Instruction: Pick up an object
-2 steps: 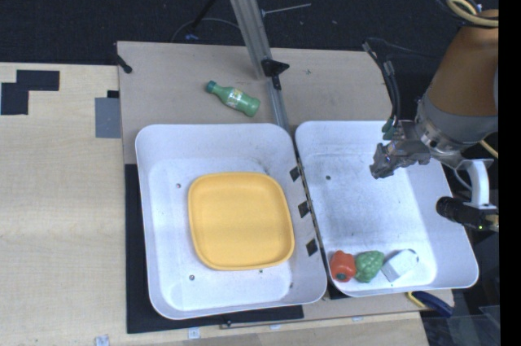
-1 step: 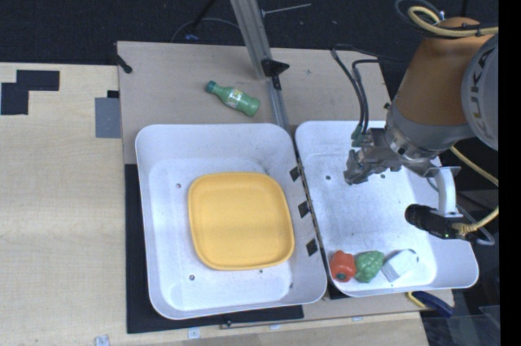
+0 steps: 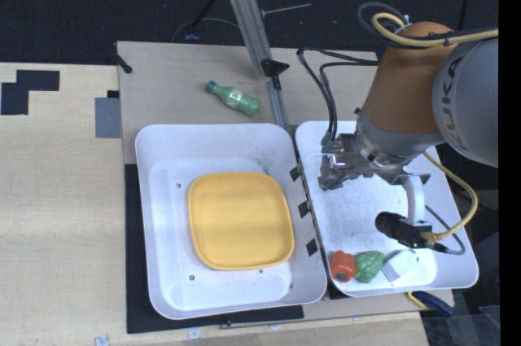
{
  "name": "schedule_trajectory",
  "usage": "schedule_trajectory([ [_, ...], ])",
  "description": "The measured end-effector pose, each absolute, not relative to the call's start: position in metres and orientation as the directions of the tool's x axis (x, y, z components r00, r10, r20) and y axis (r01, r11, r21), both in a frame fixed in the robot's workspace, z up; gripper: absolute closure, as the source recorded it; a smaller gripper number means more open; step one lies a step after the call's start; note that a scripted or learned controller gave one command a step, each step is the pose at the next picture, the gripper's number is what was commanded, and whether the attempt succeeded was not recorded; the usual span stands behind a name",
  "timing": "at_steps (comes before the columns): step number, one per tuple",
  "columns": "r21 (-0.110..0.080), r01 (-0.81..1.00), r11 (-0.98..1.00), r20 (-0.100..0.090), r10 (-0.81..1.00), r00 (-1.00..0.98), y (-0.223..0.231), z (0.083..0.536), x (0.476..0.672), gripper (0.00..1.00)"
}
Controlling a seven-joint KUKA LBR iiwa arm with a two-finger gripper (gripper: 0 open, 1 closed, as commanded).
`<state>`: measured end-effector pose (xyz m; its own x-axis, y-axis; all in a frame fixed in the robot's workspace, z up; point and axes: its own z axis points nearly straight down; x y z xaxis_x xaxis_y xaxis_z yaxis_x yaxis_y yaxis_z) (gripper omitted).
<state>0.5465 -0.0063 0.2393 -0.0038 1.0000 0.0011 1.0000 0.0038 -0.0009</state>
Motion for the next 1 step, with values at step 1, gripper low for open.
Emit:
schedule_trajectory([
  [1,-0.001,1.000,0.004,0.001,1.000,-0.004,0.0445,0.2419,0.5394,1.00],
])
